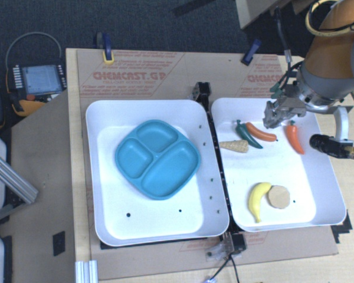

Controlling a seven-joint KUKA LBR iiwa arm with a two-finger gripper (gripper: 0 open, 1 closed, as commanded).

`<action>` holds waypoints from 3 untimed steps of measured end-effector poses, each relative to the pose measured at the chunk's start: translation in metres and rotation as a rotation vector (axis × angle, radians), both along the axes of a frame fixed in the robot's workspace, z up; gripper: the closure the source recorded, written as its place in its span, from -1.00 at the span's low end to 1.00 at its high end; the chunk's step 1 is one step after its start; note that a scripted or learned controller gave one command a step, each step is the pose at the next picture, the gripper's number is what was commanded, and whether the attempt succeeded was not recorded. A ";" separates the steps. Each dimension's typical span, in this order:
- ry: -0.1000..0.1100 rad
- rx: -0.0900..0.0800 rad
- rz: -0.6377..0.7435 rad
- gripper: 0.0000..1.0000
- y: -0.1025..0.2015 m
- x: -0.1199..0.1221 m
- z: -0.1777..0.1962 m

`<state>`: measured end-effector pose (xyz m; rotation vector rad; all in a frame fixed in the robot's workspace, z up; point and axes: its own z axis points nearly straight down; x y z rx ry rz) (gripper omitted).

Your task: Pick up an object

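The left bin [106, 217] holds a blue divided plate [157, 158]. The right bin [324, 208] holds two orange chilli peppers [261, 132] [294, 138], a green one [248, 137], a cone [234, 147], a banana [258, 200] and a round biscuit [278, 197]. The gripper [275, 117] hangs just above the peppers; whether it is wide or narrow I cannot tell.

Two shallow white bins, the left bin [97, 158] and the right bin [318, 193], rest side by side on a brown board [165, 69] printed with red lettering. A blue clamp [106, 47] grips the board's far edge at 11 o'clock and a second blue clamp [250, 52] at 1 o'clock. At 9 o'clock, off the board, lies a handheld pendant [40, 79] with a lit screen and looped cable.
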<state>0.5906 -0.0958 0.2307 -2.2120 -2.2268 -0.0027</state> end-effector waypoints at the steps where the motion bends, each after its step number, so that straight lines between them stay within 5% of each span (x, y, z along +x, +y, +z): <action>1: 0.002 0.000 -0.001 1.00 0.054 -0.004 -0.011; 3: -0.004 -0.002 0.000 1.00 0.155 -0.001 -0.004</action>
